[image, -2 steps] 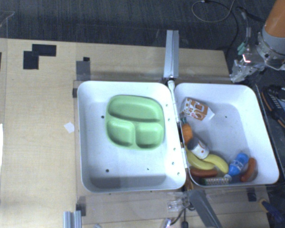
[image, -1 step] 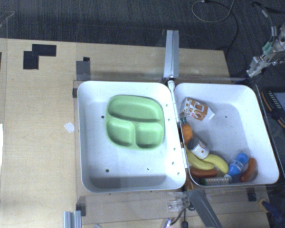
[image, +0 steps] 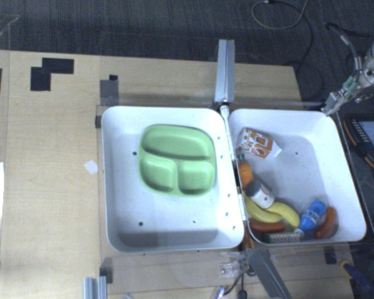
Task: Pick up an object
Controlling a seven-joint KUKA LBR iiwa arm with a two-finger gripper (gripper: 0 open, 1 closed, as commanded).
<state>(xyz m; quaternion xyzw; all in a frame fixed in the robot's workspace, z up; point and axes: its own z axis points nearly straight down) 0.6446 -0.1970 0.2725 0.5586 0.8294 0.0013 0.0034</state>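
The right bin (image: 311, 136) holds several objects along its near-left side. Among them are a white and orange carton (image: 257, 143), an orange carrot-like piece (image: 244, 173), a small white bottle (image: 262, 196) and a yellow banana (image: 275, 214). Further right lie a crumpled blue bottle (image: 311, 217) and a red sausage (image: 328, 223). My gripper (image: 336, 99) hangs at the far right corner of this bin, above its rim and well away from all the objects. It holds nothing that I can see.
In the left bin (image: 121, 217) lies a green divided tray (image: 177, 161). A metal post (image: 225, 73) rises behind the seam between the bins. A black cable (image: 280, 11) loops on the dark floor behind. A screen device (image: 369, 136) sits right of the right bin.
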